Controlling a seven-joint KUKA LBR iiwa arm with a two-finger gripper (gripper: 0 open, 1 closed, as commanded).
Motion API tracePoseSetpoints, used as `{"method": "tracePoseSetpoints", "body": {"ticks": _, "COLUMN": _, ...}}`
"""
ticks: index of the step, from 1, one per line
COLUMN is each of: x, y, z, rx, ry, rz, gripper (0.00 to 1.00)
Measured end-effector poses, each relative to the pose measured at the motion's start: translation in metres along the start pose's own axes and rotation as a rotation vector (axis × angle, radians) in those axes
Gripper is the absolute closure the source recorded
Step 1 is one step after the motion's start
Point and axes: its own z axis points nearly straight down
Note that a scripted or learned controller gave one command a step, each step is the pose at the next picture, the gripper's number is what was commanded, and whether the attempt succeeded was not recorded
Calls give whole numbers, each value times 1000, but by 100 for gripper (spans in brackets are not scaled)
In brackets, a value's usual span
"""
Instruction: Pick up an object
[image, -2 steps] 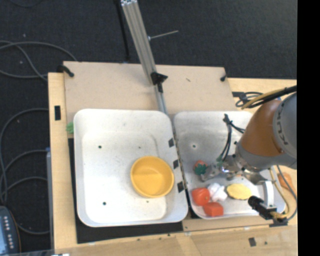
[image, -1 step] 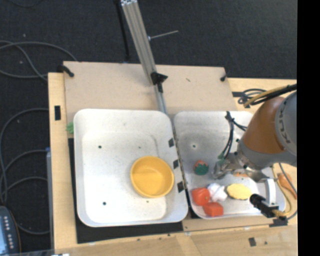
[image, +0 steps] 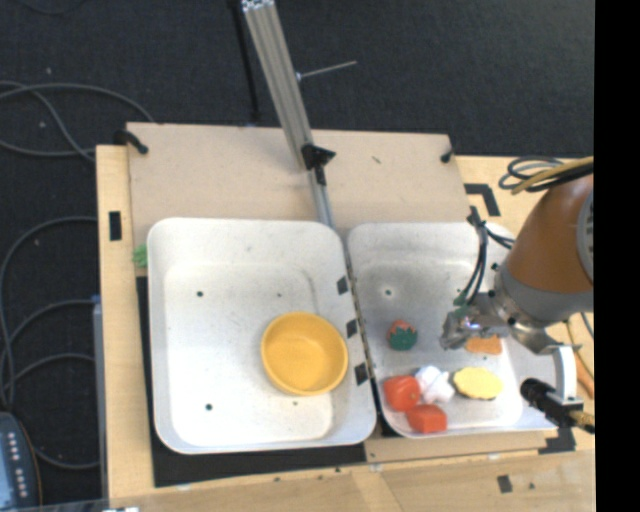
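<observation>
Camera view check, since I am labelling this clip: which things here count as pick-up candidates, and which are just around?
Candidates, right bin:
green toy
red pieces
white piece
yellow piece
orange piece beside the pincer

Candidate, left bin:
yellow bowl

Just around:
metal pole
cables

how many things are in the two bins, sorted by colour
Yellow: 2, the bowl in the left bin and a flat yellow piece in the right bin
Red: 2, red piece, red piece
Green with red top: 1
White: 1
Orange: 1
Total: 7
</observation>
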Motion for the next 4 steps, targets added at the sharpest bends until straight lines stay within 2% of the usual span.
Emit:
{"method": "tracePoseSetpoints", "body": {"ticks": 1, "x": -7, "y": 10, "z": -51, "rx": -1, "ry": -1, "rz": -6, "gripper": 100}}
{"method": "tracePoseSetpoints", "body": {"ticks": 2, "x": -8, "y": 12, "z": -85, "rx": 1, "ry": 0, "rz": -6, "gripper": 100}}
{"method": "tracePoseSetpoints", "body": {"ticks": 4, "x": 101, "y": 7, "z": -67, "rx": 6, "ry": 2, "rz": -9, "gripper": 100}}
